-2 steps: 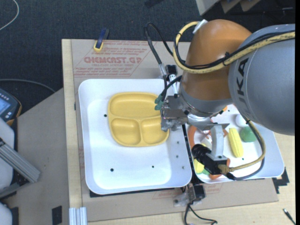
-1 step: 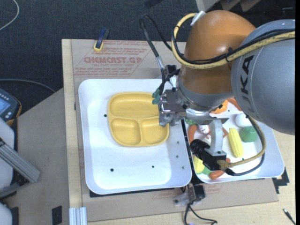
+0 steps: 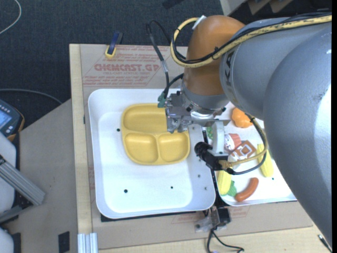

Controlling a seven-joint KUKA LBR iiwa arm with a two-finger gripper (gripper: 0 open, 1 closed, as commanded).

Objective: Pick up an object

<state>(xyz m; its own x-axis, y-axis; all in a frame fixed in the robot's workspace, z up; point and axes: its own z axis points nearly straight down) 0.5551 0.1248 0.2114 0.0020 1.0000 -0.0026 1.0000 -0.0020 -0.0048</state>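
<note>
Reaching in from the right, the grey arm is seen with its hand point(image 3: 178, 121) lowered over the right rim of a yellow divided plate point(image 3: 152, 135), which lies in the left white bin point(image 3: 152, 194). Whether the hand is apart or together cannot be told. In the right bin point(image 3: 274, 194), an orange point(image 3: 241, 118), a corn cob point(image 3: 224, 182) and a sausage point(image 3: 247, 189) are seen lying close together.

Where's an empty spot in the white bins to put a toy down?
The left bin has bare floor below the yellow divided plate, along its near rim, and a strip left of the plate. The right bin is crowded: corn, sausage, orange toy.
</note>
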